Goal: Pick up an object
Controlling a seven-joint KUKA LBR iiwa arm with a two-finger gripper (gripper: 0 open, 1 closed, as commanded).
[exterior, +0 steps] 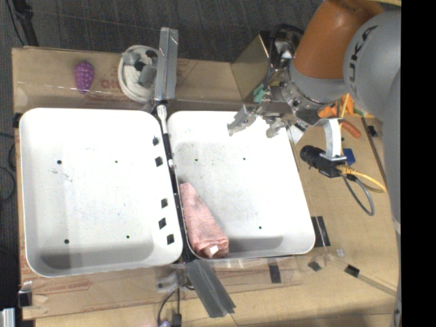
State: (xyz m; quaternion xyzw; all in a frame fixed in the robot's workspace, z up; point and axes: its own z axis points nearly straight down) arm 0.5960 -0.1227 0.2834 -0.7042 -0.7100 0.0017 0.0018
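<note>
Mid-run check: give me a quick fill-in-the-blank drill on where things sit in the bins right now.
1. The pink cloth lies in the ____ bin as the camera sees it.
2. The cloth rests against that bin's ____ wall, beside the divider.
3. The purple object sits ____ both bins, on the bench.
4. The gripper hovers over the right bin's ____ edge.

Missing words: right; left; outside; far

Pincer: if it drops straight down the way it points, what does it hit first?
Probably bare floor of the right shallow white bin, near its far edge. The pincer is well clear of the pink folded cloth. Depth is uncertain.
</note>
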